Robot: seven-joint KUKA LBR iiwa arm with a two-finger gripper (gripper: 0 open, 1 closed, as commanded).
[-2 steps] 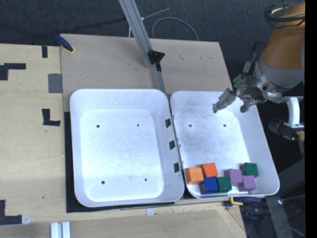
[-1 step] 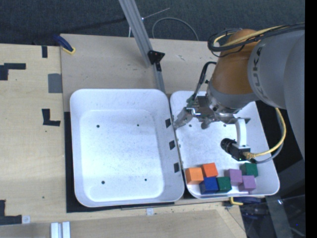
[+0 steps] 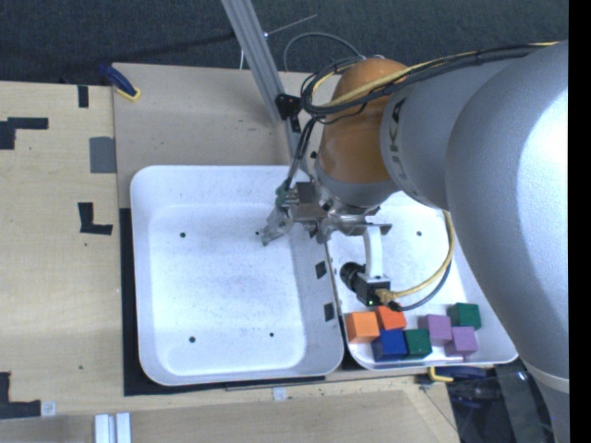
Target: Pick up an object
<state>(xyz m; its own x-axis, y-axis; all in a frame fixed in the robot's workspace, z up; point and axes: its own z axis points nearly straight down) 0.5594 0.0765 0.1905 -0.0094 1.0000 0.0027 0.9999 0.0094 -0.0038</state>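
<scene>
Several small blocks lie bunched in the near corner of the right bin [image 3: 417, 244]: an orange one [image 3: 362, 325], a blue one [image 3: 391, 343], a green one [image 3: 418, 341], two purple ones [image 3: 437, 327] and another green one [image 3: 466, 316]. My gripper [image 3: 275, 224] hangs under the orange wrist band, over the right part of the left bin [image 3: 212, 284], close to the wall between the two bins. It is well apart from the blocks, to their upper left. Nothing shows at its tip. The big grey arm hides much of the right bin.
A slanted aluminium pole [image 3: 247, 40] rises behind the bins. Cables loop around the wrist, and a yellow cable [image 3: 434, 275] runs down over the right bin. A small blue-and-yellow item [image 3: 123, 81] lies on the bench at the far left.
</scene>
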